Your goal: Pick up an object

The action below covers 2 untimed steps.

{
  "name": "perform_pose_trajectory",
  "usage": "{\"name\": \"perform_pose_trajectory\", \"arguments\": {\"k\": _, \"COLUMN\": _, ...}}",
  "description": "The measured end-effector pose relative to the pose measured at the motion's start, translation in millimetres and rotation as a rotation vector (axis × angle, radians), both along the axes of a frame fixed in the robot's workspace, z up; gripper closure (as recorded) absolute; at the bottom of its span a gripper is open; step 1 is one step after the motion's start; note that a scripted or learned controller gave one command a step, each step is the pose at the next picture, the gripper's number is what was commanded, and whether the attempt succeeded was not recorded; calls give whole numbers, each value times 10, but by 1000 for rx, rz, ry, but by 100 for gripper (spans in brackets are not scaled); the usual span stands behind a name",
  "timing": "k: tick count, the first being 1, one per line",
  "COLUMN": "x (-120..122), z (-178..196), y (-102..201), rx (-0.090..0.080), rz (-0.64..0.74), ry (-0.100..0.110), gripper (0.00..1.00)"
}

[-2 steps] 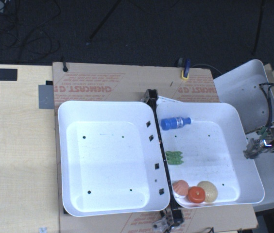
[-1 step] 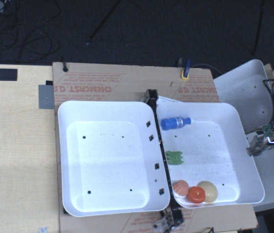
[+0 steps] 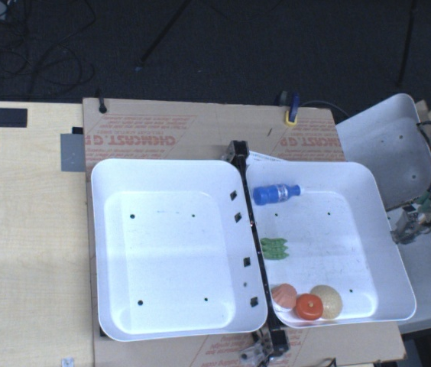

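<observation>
Grey and pale, the arm (image 3: 390, 140) is seen at the right of the scene, bent over the far right corner of the right bin (image 3: 400, 285). The pincer (image 3: 412, 222) is found just outside that bin's right rim, small and blurred, so whether it is open or closed cannot be told. It is kept well apart from every object. A blue bottle (image 3: 277, 194) is laid on its side at the far left of the right bin. A green item (image 3: 274, 248) is placed nearer, by the left wall. At the near edge a pink piece (image 3: 283, 294), a red round object (image 3: 309, 307) and a beige round object (image 3: 328, 300) are clustered, touching. The left bin (image 3: 95, 205) is set beside it on brown cardboard (image 3: 162, 132).
</observation>
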State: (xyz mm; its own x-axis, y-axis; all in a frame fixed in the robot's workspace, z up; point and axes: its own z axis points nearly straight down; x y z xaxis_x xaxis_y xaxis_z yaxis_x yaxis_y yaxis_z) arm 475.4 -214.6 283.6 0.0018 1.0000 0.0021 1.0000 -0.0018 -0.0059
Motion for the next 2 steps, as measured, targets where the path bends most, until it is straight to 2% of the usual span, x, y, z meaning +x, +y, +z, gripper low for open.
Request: {"name": "perform_pose_trajectory", "arguments": {"k": 2, "x": -2, "z": 184, "y": -11, "rx": 2, "rz": 4, "ry": 4, "gripper": 100}}
